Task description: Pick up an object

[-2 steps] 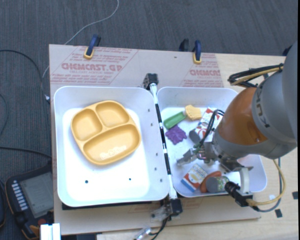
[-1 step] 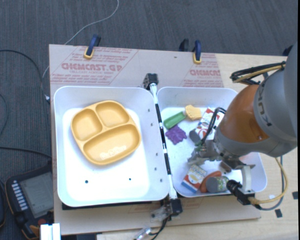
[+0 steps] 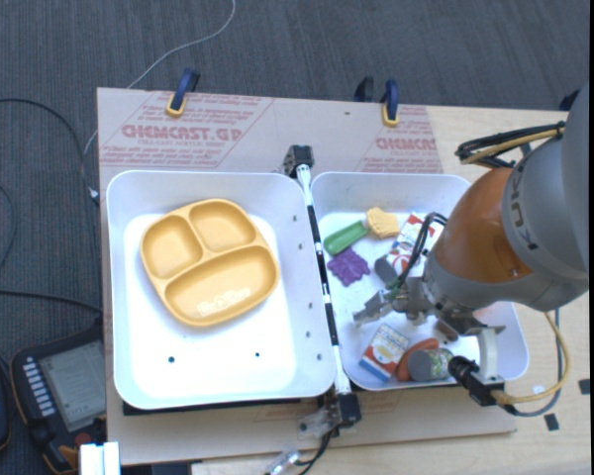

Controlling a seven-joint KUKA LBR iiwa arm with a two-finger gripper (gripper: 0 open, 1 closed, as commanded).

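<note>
The bench (image 3: 228, 137) is a pale board with red print, and it carries two shallow white bins side by side. The left bin (image 3: 129, 364) holds a yellow divided plate (image 3: 210, 260), which lies in the upper half of the bin, nearer to its left wall. The right bin (image 3: 337, 191) holds all the small objects.

The arm (image 3: 515, 236) comes in over the right bin from the right edge and covers much of its right half. The gripper (image 3: 381, 307) is low in the middle of this bin. Its fingers stand apart, and there is nothing between them.

Near the upper left corner of the right bin lies a green piece (image 3: 345, 236), and just beside it, toward the upper edge, a yellow waffle-like piece (image 3: 381, 223). Below the green piece is a purple piece (image 3: 348, 265), close to the left wall. A white and red packet (image 3: 408, 237) lies next to the arm, partly hidden by it. Near the lower edge of the bin lies a small white carton (image 3: 384, 349), and just beside it a round red and green object (image 3: 423, 362); I cannot tell what this one is.
</note>
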